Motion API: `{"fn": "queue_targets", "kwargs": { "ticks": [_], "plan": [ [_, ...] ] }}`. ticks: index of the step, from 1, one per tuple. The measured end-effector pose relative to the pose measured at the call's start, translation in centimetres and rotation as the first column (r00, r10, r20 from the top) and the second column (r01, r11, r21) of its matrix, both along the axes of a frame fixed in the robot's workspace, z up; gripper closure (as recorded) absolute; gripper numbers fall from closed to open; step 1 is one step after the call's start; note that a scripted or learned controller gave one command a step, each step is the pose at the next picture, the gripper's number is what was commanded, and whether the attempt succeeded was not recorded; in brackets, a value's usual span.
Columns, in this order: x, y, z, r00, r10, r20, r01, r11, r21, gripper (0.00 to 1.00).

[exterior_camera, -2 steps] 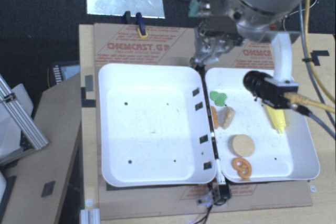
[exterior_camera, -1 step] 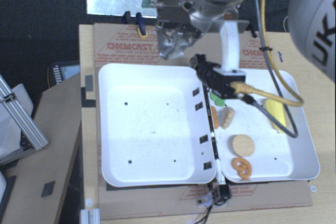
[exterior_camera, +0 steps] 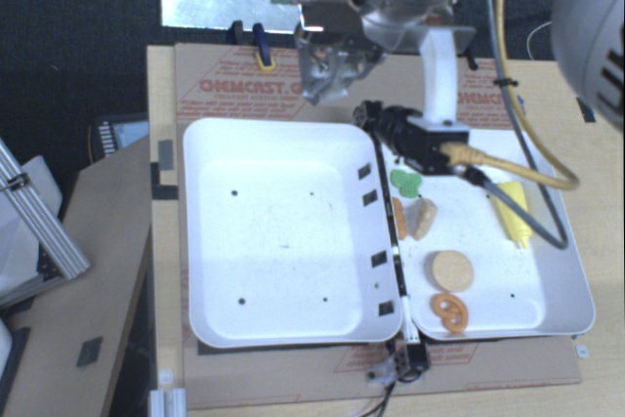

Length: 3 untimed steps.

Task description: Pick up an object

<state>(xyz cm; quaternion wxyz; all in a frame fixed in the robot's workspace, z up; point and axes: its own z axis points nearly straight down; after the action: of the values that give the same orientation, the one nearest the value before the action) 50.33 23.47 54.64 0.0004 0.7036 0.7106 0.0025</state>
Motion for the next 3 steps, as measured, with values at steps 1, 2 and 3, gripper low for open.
{"fn": "queue_targets", "kwargs": {
  "ticks": [1,2,3],
  "plan": [
    [0.0,0.0,1.1,1.0,0.005,0.001,-0.005,1.0,0.001,1.0],
    [0.0,0.0,2.2,1.0,0.01,0.003,-0.01,1.0,0.002,1.0],
    [0.1,0.0,3.3,1.0,0.016,0.005,-0.016,1.0,0.004,1.0]
  ]
}}
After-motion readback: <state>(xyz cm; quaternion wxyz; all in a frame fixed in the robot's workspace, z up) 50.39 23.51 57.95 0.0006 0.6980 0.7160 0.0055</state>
